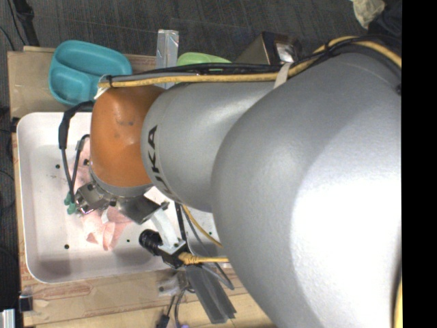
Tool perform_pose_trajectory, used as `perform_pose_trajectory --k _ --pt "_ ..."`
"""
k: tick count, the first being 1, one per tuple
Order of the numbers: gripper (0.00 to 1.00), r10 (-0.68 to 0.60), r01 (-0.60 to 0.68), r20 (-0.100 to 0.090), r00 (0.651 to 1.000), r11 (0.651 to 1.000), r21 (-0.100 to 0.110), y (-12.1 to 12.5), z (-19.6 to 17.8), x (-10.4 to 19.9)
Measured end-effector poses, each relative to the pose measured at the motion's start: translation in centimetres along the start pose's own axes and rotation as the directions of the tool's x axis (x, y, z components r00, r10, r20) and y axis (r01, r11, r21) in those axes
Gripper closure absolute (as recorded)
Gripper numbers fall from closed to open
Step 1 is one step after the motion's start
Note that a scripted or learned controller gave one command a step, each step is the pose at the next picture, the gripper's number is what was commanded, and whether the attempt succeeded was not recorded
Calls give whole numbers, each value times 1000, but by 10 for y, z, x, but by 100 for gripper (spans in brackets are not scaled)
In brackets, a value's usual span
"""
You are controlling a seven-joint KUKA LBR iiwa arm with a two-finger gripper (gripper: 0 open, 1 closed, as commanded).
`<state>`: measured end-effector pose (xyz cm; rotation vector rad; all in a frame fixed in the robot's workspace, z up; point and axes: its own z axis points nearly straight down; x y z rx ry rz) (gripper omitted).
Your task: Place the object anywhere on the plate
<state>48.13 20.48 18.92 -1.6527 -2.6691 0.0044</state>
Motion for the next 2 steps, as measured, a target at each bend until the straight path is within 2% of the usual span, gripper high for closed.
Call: perform_pose_trajectory --k 1,2 --pt "100 -8 8 0 1000 1000 -1 59 -58 -62" --pt "100 -6 6 0 1000 1000 -1 110 -46 -95"
